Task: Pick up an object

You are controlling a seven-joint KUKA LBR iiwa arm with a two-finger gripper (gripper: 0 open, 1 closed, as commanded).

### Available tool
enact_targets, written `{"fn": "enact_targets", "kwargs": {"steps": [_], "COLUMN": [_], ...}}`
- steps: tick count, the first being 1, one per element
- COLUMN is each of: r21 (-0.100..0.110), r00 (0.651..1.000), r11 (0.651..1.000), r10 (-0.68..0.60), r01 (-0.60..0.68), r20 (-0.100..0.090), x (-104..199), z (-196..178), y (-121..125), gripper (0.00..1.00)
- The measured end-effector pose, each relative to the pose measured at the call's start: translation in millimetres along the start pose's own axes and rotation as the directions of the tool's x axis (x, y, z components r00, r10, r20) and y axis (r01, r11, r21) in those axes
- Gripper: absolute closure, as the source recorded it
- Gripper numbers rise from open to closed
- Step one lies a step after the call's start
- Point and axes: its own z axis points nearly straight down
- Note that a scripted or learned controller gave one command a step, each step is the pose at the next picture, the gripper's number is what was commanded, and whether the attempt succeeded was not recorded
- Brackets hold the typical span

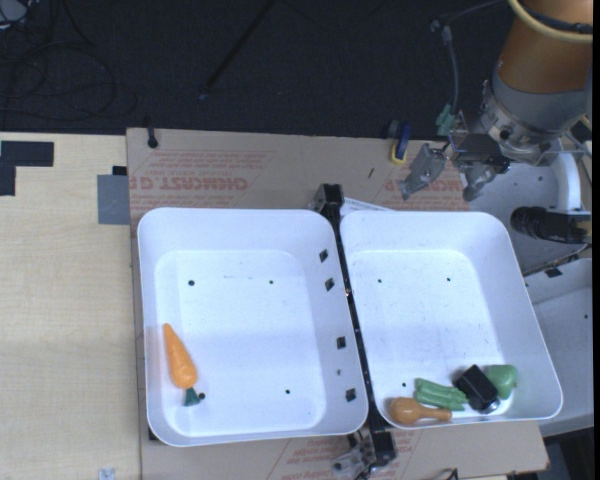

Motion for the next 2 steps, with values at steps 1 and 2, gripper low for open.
{"fn": "enact_targets", "kwargs": {"steps": [1, 2], "r21": [0.000, -0.008], "r00": [1.000, 1.000], "r11": [1.000, 1.000], "r10": [-0.002, 0.000], "r01": [0.002, 0.000], "r20": [-0.001, -0.001], "x": [93.6, 163.7], "z": [-5.0, -98.2], "y": [19.5, 26.5], "gripper": [0.00, 0.00]}}
